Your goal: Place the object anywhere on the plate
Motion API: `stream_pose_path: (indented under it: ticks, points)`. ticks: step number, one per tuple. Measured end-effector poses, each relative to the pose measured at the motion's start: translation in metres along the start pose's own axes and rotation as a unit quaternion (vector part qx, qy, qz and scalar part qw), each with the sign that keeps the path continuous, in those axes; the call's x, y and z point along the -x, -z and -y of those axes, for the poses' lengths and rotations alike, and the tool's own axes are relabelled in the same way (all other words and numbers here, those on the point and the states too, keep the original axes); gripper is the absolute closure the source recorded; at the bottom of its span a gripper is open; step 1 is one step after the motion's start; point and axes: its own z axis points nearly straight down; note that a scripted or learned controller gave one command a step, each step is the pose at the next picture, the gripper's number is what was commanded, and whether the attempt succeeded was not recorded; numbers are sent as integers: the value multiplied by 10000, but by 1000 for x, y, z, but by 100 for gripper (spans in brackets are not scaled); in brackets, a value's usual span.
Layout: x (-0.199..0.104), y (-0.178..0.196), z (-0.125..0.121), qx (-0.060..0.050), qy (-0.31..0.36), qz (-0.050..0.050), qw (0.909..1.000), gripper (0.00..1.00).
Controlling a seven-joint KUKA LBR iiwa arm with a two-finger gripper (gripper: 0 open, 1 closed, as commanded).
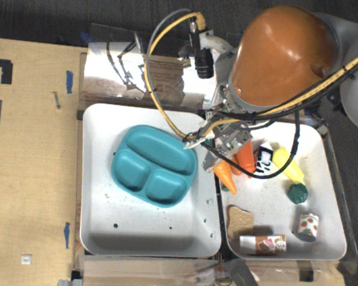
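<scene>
A teal plate (154, 165) with three compartments lies in the left white bin (97, 219). My gripper (224, 143) hangs over the divide between the two bins, just off the plate's right rim, and the orange-banded wrist (283, 52) covers much of it. Right below the gripper, an orange carrot with a green tip (227, 176) lies at the left edge of the right bin (329, 246). A second orange piece (246, 157) sits beside the gripper's right side. Whether anything is held cannot be seen.
The right bin also holds a yellow banana-like toy (288, 165), a black-and-white item (263, 160), a green ball (298, 193), a small can (309, 225), a slice of toast (240, 220) and a packet (263, 243). Yellow and black cables (167, 63) loop above the left bin.
</scene>
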Motion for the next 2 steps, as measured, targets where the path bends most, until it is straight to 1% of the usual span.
stream_pose_path:
  ticks: [1, 2]
  points:
    - [64, 67, -48, -29, 1058, -14, 9944, 100]
    - [29, 20, 7, -16, 411, 0, 9992, 100]
